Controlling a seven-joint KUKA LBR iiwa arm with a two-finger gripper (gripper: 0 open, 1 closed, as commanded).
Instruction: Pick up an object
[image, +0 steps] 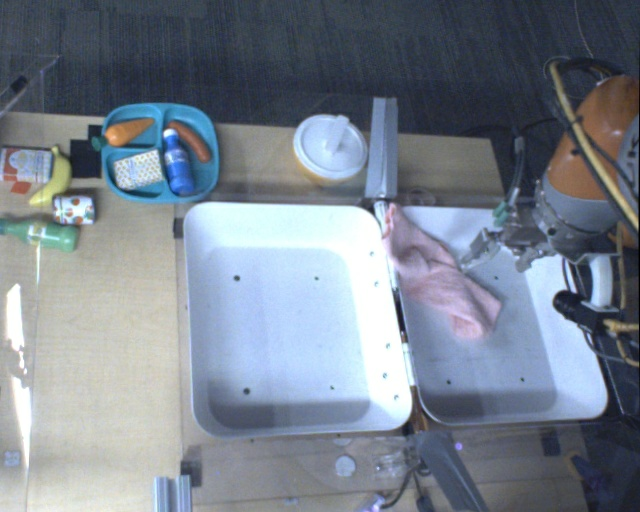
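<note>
A crumpled pink cloth (440, 278) lies in the right white bin (520, 385), draped from the bin's upper left corner toward its middle. My gripper (497, 258) hangs over the upper right part of that bin, just right of the cloth's far end. Its fingers (473, 252) are spread open with nothing between them. The grey arm with its orange band (585, 150) comes in from the right edge.
The left white bin (195, 300) sits beside the right one. Behind the bins stand a blue divided plate (205, 135) of toy food and a white lidded tub (330, 147). A banana (55, 178), a small can (73, 209) and a green bottle (40, 234) lie far left.
</note>
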